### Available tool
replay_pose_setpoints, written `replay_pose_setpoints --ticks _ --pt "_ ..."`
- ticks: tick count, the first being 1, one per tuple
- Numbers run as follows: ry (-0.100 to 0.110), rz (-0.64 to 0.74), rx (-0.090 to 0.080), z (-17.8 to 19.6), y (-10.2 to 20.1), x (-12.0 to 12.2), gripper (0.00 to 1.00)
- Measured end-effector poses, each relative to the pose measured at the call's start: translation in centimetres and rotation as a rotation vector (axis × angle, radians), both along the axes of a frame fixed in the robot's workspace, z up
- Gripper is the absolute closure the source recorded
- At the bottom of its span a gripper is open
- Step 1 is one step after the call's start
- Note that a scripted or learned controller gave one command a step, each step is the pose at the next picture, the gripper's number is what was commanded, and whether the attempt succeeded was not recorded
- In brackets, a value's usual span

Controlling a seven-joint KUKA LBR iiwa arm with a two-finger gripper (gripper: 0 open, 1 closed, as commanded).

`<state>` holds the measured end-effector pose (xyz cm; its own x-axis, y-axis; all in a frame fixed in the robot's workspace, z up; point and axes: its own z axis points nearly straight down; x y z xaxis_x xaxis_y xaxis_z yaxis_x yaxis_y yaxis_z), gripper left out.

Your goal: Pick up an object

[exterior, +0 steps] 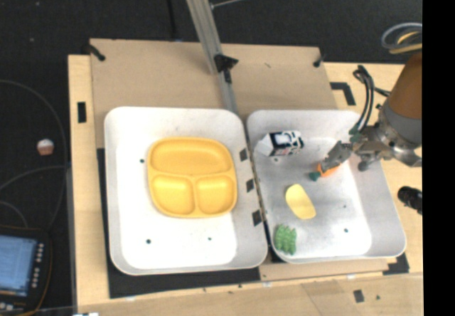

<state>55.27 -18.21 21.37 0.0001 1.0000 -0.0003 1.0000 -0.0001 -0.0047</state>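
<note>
The right bin (377, 236) holds several small objects. A black-and-white toy (285, 142) lies near its back left corner. A yellow lemon-shaped piece (300, 202) sits near the middle, and a green leafy piece (285, 238) rests by the front left wall. A small orange piece with a green end (322, 173) lies right of centre. My gripper (348, 159) hangs low over the right bin's back right part, directly beside the orange piece and up and to its right. I cannot make out whether it touches that piece.
The left bin (128, 236) carries a yellow three-compartment plate (191, 176). A slanted metal post (206, 30) rises behind the bins, ending near their shared wall. Cables (366, 94) trail from the arm at the right.
</note>
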Motion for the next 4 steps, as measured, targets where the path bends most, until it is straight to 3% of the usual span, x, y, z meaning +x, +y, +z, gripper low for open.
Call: replay_pose_setpoints --ticks 2,3,4 --pt "0.0 -0.001 -0.001 -11.0 -2.0 0.3 0.0" --pt "-0.007 -0.006 -0.001 -9.6 -2.1 0.4 1.0" --pt "-0.013 0.001 -0.003 -3.1 -2.5 0.6 1.0"
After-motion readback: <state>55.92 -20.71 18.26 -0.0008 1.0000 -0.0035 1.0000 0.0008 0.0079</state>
